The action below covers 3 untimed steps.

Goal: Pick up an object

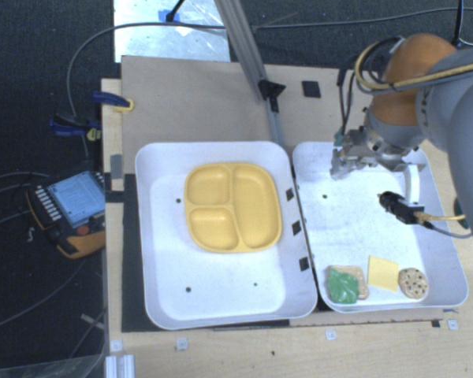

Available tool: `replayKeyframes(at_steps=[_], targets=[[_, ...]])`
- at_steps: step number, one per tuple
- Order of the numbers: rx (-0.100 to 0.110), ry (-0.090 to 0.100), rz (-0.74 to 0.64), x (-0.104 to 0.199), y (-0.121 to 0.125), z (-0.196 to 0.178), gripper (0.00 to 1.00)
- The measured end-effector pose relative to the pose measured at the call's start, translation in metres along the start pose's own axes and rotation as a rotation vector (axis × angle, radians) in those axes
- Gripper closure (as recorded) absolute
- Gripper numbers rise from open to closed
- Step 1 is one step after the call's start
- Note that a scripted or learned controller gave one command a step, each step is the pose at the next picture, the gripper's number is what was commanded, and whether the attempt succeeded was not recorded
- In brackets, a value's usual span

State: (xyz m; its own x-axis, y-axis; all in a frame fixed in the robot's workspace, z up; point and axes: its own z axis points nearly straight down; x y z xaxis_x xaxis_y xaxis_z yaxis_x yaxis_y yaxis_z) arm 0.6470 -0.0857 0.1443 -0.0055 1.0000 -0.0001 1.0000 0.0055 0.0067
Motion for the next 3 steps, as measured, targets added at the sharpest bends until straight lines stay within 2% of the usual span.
replayKeyframes(at_steps=[2,3], targets=[[0.0,0.0,-0.001,0.006,-0.001,-0.093,1.0],[0.007,0.001,-0.003,0.052,-0.016,-0.082,1.0]])
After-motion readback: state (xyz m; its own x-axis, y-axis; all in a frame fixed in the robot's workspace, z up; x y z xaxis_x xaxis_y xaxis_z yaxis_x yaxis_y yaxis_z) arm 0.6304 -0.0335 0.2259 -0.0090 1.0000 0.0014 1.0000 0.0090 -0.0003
